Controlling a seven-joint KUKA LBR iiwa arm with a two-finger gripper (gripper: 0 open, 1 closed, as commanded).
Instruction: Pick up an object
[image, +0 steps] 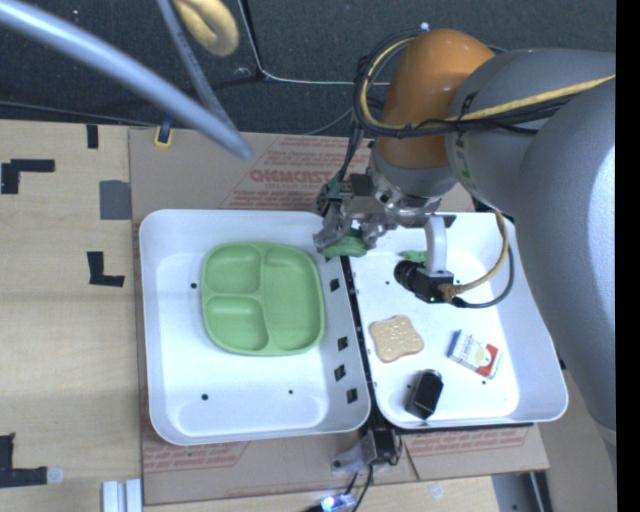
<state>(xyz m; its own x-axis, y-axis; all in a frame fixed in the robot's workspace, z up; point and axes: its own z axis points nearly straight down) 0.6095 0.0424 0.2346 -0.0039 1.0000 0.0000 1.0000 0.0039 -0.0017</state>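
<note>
Claw (345, 238) at the bins' shared rim, perhaps clamped on something green (347, 246); grip unclear.

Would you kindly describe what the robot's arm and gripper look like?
The arm is smooth, rounded grey with a glossy orange band above the wrist. Yellow and black cables loop around it. The gripper is a cluster of dark metal parts with a green bit.

CAMERA: single fixed unit above the counter (60, 300) | AIM: downward at a slant | COVERAGE: both white bins in full, left bin (170, 400) and right bin (520, 370), plus surrounding cardboard | RANGE: moderate, bins occupy most of the width | OCCLUSION: arm (540, 130) enters from right, looming large in upper right
</note>
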